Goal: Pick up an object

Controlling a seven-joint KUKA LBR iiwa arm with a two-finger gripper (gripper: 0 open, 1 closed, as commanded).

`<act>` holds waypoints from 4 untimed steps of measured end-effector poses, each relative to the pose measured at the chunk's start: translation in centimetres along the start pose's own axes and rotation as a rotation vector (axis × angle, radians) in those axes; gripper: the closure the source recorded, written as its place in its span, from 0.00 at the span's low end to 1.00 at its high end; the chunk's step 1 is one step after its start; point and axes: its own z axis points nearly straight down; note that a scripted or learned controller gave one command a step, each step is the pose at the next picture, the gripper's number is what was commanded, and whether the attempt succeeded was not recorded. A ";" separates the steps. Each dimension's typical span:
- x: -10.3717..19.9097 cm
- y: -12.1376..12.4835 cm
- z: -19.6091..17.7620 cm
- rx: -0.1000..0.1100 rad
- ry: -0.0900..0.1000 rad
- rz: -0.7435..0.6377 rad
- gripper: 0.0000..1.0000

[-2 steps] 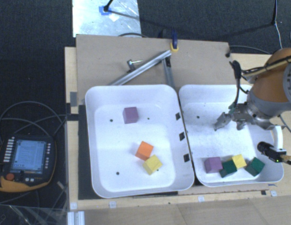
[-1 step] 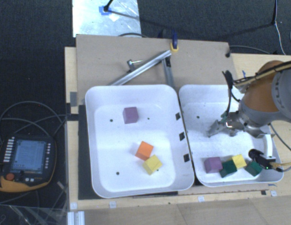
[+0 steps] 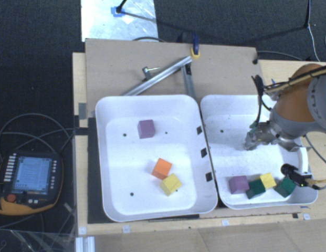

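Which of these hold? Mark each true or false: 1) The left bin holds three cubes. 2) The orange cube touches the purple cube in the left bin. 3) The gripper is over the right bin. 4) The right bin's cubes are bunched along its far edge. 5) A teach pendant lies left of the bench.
1) True: the left bin holds a purple cube, an orange cube and a yellow cube.
2) False: the orange cube sits next to the yellow one, well apart from the purple.
3) True: the gripper is over the right bin.
4) False: they cluster near its front edge, around a green cube.
5) True: the teach pendant lies there.
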 end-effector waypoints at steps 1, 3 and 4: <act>-0.8 0.2 -6.2 -0.004 -0.002 0.002 1.00; -1.4 -0.3 -16.1 -0.004 -0.002 0.000 1.00; 4.3 -0.1 -14.7 0.002 0.002 -0.006 1.00</act>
